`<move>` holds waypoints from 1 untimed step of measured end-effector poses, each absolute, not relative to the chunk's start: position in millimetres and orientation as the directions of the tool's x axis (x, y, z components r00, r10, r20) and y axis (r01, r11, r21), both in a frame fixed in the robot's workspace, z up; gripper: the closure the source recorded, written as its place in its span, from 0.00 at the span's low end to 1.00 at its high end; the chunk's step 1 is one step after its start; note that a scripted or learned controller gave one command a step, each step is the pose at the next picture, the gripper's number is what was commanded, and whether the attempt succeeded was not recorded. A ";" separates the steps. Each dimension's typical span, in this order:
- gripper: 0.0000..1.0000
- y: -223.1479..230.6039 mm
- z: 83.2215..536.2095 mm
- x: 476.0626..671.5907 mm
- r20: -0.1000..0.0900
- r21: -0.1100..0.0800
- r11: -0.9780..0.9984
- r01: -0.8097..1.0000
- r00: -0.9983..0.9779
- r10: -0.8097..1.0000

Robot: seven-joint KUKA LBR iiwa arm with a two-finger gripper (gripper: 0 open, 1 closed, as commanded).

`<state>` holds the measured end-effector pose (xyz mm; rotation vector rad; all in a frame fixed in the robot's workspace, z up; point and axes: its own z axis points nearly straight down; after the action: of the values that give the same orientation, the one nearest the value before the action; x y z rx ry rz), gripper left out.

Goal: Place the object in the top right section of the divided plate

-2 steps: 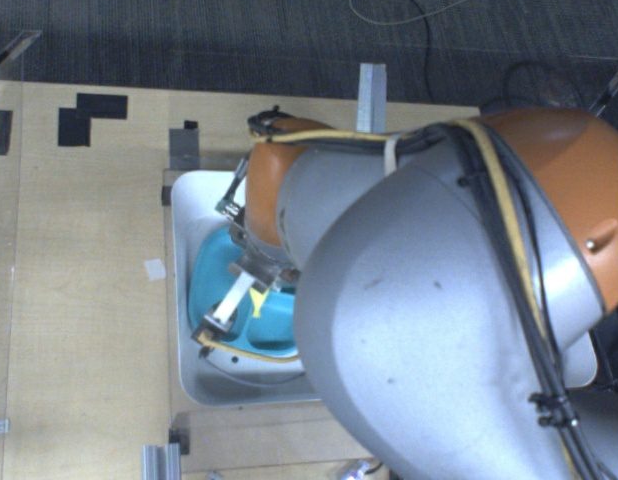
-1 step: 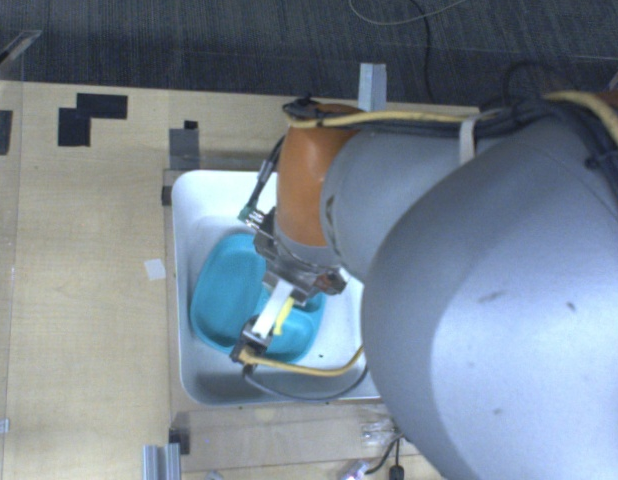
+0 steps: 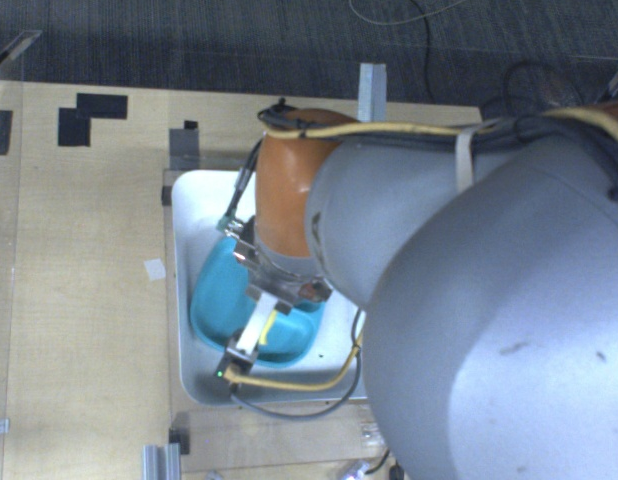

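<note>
Robotics laboratory: a large grey industrial arm point(image 3: 489, 298) over a shallow white bin point(image 3: 201, 203) on a pale wooden bench point(image 3: 79, 288), blocky black marks point(image 3: 89, 116) left of the bin, dark carpet point(image 3: 189, 8) beyond it.

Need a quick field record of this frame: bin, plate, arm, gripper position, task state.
bin: white bin on the bench
plate: blue divided plate lying in the bin, partly covered by the arm
arm: grey arm with orange band, reaching in from the right over the bin
gripper: gripper low over the plate's right part
grasp: cannot tell from this view
task state: placement in the top right section cannot be confirmed
</note>
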<state>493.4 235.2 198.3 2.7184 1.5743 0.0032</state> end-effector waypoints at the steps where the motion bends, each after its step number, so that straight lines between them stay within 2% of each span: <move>1: 1.00 234.6 120.5 490.4 0.006 0.002 -0.641 0.767 0.641 0.767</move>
<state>490.4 234.6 120.5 2.8462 1.3306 0.0098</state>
